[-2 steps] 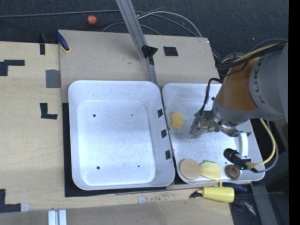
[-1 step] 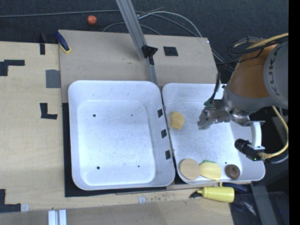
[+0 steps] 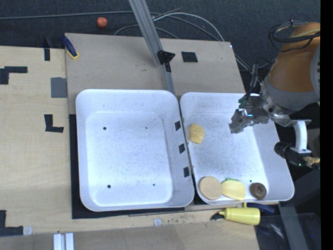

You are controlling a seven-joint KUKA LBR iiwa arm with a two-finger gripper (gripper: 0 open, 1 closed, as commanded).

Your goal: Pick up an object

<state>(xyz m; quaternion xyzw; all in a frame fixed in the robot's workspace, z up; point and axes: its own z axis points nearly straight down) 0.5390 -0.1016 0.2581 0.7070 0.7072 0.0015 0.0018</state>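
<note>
Hovering over the right bin (image 3: 270,155), the gripper (image 3: 240,122) sits in the frame's right-centre, above the bin's upper right part. We cannot tell how its jaws stand: the tip is a dark, blurred lump, and we see nothing gripped in it. The arm (image 3: 294,72), orange and grey, enters at the upper right and is cut off by the frame edge.

Objects in the right bin: a yellow lump (image 3: 196,134) near its left wall, left of the gripper and apart from it. Along the bottom wall we see a tan disc (image 3: 210,187), a yellow piece (image 3: 234,189) just right of it with a bit of green at its top, and a brown ball (image 3: 258,190) right again. Disc and yellow piece look like they touch; we cannot be sure.

Left bin (image 3: 88,139) fills the centre-left. A yellow tool (image 3: 241,215) lies outside below the right bin, its dark tip hard to make out. A grey bar (image 3: 148,27) runs down from the top edge. A small red ball (image 3: 102,21) sits at the upper left, on dark floor.
</note>
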